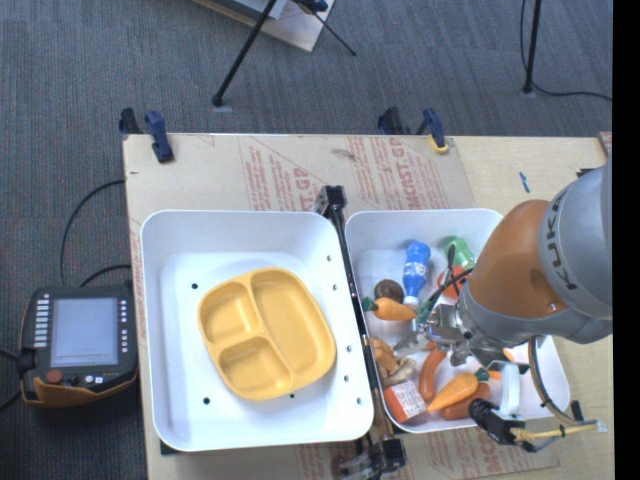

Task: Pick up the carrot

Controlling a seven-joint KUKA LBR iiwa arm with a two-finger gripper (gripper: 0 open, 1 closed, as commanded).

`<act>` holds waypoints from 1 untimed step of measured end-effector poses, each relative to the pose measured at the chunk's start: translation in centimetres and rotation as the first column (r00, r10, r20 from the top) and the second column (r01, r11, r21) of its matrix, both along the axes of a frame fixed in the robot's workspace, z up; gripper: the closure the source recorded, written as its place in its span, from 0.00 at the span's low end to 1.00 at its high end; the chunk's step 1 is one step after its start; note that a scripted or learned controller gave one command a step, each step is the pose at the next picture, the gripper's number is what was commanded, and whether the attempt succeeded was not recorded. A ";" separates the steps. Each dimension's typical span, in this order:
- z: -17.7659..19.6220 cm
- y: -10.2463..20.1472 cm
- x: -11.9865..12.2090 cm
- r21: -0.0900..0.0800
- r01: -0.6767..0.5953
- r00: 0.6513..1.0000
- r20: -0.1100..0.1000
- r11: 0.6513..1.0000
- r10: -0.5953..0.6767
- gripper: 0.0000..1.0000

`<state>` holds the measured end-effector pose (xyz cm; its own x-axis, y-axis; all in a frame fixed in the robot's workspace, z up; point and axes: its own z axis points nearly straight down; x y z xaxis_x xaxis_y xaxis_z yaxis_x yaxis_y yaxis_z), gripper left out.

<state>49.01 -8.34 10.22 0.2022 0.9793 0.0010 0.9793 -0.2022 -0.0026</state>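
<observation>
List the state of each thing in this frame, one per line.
Plate: upright, nothing in its compartments, in the left bin.
Bottle: lying flat in the right bin.
Carrot: lying among the toys, not lifted.
Second carrot: lying by the bin's left wall.
Tool: low over the right bin.

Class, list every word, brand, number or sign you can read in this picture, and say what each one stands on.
"KUKA": reads down the grey arm, partly cut off.
Red lettering on the bench board: upside down and too blurred to read.
Label on the small blue bottle: too small to read.
Print on the red packet: too small to read.
Screen of the handheld controller: no readable text.
</observation>
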 end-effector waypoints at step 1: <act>-1.2 0.2 4.5 -0.001 0.366 0.931 -0.002 0.931 -0.366 0.00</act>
